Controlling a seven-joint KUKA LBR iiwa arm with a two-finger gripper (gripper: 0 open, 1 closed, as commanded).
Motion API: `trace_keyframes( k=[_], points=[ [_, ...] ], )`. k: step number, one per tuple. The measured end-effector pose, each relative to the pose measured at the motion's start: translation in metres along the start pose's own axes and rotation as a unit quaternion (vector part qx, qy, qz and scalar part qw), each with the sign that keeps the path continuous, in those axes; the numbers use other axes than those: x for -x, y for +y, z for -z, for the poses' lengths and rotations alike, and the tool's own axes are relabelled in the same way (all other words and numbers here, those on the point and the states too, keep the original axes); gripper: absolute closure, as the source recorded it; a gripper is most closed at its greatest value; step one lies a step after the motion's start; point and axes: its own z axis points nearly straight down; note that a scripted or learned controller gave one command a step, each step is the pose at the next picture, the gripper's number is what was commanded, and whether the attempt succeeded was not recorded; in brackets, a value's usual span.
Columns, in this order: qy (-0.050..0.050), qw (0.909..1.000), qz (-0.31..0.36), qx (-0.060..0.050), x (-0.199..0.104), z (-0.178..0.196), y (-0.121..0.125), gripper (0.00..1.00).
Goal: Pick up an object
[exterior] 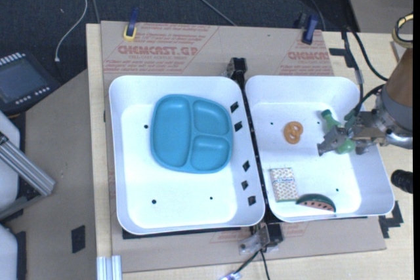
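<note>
The right bin holds several small objects. An orange pretzel-shaped piece lies near its middle. A patterned square packet sits at the front left, and a watermelon slice rests on the front wall. A green object lies at the right side, partly hidden under my gripper. The gripper is low over the bin floor, just right of the pretzel, with more green showing right against it. The grey arm comes in from the right edge.
A blue divided plate lies in the left bin. A black clip strip runs between the bins. Cables cross the dark floor behind the bench, and a cardboard sheet lies under both bins.
</note>
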Motion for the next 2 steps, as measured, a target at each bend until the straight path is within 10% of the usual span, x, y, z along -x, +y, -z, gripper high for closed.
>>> trace_keyframes(
  k=[2],
  points=[
    [-0.001, 1.0, 0.001, 0.004, 0.002, -0.038, 0.005, 0.0]
  ],
)
